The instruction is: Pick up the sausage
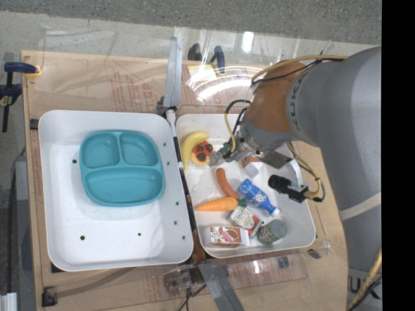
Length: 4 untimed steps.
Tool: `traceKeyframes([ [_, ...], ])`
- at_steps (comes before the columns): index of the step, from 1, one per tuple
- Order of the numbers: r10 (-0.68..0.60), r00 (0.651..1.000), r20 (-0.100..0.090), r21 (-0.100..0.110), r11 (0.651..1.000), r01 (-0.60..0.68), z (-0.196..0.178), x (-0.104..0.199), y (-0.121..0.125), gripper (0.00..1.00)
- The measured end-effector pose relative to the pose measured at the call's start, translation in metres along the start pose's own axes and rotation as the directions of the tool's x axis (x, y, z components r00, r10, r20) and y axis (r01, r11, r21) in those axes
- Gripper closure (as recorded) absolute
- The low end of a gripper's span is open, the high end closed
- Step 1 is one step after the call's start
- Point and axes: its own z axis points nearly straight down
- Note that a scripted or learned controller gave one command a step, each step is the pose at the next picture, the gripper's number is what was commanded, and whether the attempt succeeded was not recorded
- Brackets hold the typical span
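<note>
sausage [226, 183]: right bin [305, 229] centre — lying free
pincer [238, 153]: just above sausage's upper end — open or closed, can't tell
carrot [217, 205]: below sausage

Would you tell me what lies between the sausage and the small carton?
In the camera view, the orange carrot lies between the reddish-orange sausage and the small printed carton.

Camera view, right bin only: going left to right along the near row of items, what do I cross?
Carrot → red carton → small snack packet → can. The sausage lies just beyond the carrot, with the blue bottle to its right.
</note>
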Motion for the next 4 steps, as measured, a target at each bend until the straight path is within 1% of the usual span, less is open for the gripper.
traceKeyframes([
  [1, 0.0, 1.0, 0.0, 0.0, 1.0, 0.0, 0.0, 0.0, 0.0, 0.0],
  [2, -0.079, 0.997, -0.004, 0.002, 0.997, 0.079, 0.011, 0.002, -0.018, 0.0],
  [3, -0.081, 0.997, -0.002, 0.002, 0.997, 0.081, 0.0, 0.001, -0.018, 1.0],
  [4, -0.025, 1.0, -0.003, -0.001, 1.0, 0.025, -0.125, 0.075, -0.012, 1.0],
])
